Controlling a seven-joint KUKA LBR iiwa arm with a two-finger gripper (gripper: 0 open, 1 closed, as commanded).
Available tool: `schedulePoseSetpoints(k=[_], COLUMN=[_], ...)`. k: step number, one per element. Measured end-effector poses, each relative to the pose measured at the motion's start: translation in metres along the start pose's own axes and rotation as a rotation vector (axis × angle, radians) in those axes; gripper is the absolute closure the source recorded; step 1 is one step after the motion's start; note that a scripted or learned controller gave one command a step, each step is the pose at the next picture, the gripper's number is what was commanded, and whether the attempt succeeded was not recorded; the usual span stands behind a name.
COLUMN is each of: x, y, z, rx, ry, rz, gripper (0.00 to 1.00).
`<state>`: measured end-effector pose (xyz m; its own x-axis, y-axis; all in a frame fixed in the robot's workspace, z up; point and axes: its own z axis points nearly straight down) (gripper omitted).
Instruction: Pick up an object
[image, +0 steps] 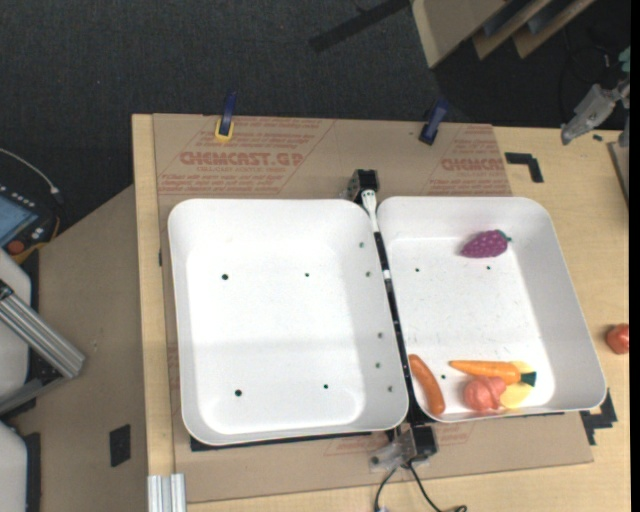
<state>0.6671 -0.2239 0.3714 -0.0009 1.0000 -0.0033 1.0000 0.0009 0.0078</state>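
White right bin (560, 300) holds every toy: purple grapes (485, 243) at the back, a carrot (487, 369) at the front. Nothing is lifted yet. The gripper (593, 108) is far off at the top right; whether it is spread or pressed together, I cannot tell.

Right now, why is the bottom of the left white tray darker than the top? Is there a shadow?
In the camera view, yes: a soft grey shadow covers the near part of the left bin, while its far part is brightly lit. The right bin looks evenly bright, with no harsh glare. The purple grapes and the carrot are slightly soft, not crisp.
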Motion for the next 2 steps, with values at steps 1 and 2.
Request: schedulePoseSetpoints(k=[1,2], x=[0.047,0.030], y=[0.001,-0.106], z=[-0.127,-0.098], rx=[-0.011,0.012], ry=[-0.001,0.005], rz=[-0.005,0.006], gripper=[0.00,0.00])
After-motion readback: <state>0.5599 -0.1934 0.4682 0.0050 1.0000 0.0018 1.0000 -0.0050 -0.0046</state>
